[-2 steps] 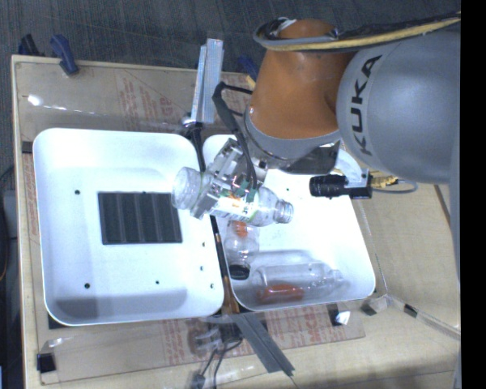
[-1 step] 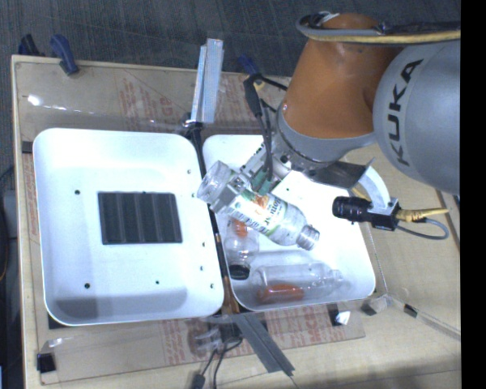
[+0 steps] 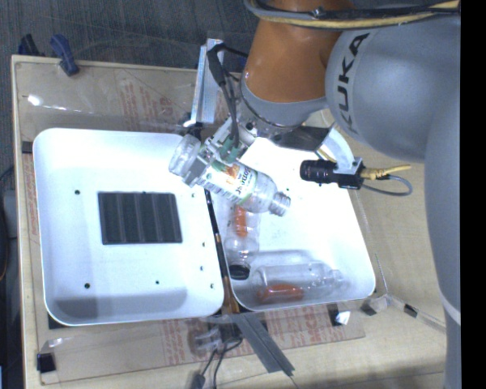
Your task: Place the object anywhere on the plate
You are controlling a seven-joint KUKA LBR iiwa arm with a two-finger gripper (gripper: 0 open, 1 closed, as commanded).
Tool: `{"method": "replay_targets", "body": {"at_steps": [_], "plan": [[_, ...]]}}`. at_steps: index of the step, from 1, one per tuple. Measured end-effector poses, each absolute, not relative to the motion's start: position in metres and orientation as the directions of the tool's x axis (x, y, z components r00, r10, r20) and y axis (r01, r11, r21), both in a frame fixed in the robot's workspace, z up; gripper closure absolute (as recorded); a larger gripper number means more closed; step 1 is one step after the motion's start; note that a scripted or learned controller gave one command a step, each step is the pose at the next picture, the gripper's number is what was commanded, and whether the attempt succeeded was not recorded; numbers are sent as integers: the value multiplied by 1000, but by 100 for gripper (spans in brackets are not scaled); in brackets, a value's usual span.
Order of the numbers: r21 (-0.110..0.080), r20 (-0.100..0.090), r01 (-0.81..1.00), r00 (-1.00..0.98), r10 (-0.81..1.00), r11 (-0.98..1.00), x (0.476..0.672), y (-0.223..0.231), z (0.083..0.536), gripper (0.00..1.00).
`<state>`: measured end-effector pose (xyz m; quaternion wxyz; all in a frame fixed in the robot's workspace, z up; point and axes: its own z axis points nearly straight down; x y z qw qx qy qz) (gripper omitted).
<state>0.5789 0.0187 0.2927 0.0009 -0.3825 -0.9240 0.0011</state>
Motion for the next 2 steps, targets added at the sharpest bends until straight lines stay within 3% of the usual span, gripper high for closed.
{"method": "replay_targets", "body": {"at_steps": [1, 2], "plan": [[-5, 2, 735, -678, 735, 678, 650, 72, 238, 100], [-3, 0, 735, -679, 735, 679, 650, 72, 240, 0]]}}
